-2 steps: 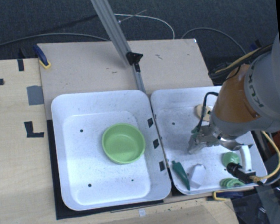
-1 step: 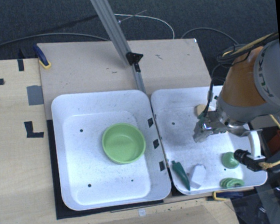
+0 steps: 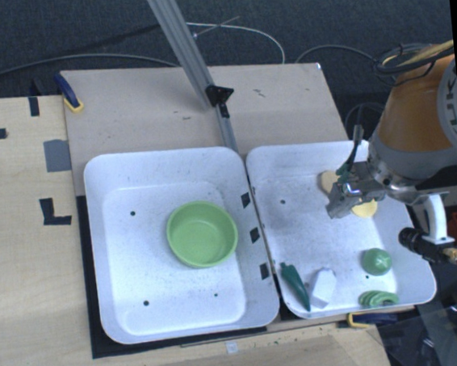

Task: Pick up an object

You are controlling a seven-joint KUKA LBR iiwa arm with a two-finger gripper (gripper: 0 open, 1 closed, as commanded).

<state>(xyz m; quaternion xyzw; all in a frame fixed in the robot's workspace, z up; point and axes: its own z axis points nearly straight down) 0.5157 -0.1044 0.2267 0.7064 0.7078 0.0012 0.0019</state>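
My gripper (image 3: 345, 197) hangs low over the right bin (image 3: 293, 179), at its upper right part. It sits on top of a pale yellow object (image 3: 366, 209) whose ends show on either side of it at the upper left and lower right. Whether the yellow object is between the fingers is hidden by the gripper body. Lower in the same bin lie a green ball (image 3: 375, 261), a green ridged piece (image 3: 378, 298), a dark green tool (image 3: 294, 286) and a small white block (image 3: 323, 285). A green bowl (image 3: 202, 234) rests in the left bin (image 3: 116, 190).
A grey metal pole (image 3: 189, 52) slants down from the top to the gap between the bins. Black clips (image 3: 254, 234) sit along the shared rim. Cables lie on the dark floor behind the bench.
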